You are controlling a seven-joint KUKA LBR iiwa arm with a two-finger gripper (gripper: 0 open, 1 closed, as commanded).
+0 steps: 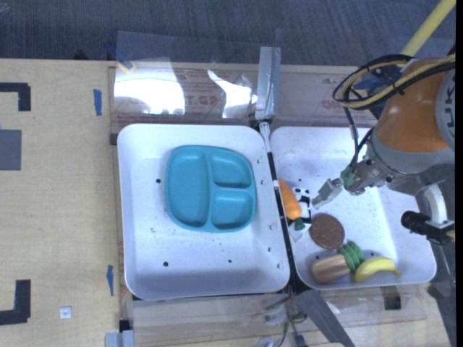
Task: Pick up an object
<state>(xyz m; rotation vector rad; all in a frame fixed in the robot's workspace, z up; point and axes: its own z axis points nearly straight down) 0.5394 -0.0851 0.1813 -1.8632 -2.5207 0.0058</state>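
Low over the right bin (pixel 405 194), the gripper (pixel 312 198) is too small and blurred to tell its jaws' state, its tip just beside the carrot (pixel 290 202) by the divider, while the grey, orange-banded arm (pixel 412 121) slants in, cut off at right.

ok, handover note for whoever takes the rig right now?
Gripper: low in the right bin, near its left wall, nothing visibly held; finger state unclear.
Right bin items: carrot by the divider, brown disc, bread roll, green piece, banana along the front.
Left bin: blue divided plate.
Done: no pick yet.
Left: grasp and lift one object; the carrot is nearest.
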